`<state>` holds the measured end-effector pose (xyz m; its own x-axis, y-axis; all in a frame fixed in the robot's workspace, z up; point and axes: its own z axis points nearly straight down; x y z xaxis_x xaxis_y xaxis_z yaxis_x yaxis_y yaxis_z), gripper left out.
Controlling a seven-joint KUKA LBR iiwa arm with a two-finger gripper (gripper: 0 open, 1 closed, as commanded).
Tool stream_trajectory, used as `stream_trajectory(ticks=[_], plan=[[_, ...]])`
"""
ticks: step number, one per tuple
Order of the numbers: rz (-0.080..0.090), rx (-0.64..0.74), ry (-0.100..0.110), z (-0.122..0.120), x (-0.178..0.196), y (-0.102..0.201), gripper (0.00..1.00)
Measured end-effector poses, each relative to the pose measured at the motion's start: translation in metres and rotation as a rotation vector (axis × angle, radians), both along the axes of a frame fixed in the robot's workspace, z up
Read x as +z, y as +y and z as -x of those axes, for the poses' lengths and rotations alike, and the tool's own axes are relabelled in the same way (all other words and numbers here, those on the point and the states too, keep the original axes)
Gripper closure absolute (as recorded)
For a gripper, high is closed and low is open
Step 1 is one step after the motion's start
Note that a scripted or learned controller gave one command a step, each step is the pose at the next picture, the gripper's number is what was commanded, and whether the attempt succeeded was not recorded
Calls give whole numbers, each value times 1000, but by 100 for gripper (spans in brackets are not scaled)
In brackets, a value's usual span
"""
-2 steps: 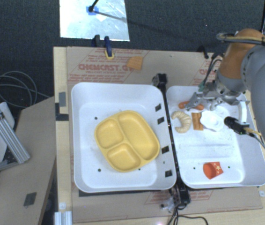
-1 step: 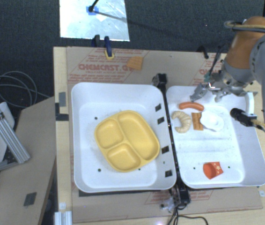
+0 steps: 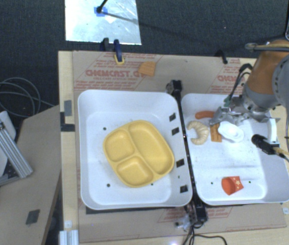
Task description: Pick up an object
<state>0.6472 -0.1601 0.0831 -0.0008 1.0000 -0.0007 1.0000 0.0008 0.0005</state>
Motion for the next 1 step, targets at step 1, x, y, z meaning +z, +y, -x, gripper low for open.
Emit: stream_trajectory(ticks=[1], plan=[[1,4,-6,-2,14,1,100]])
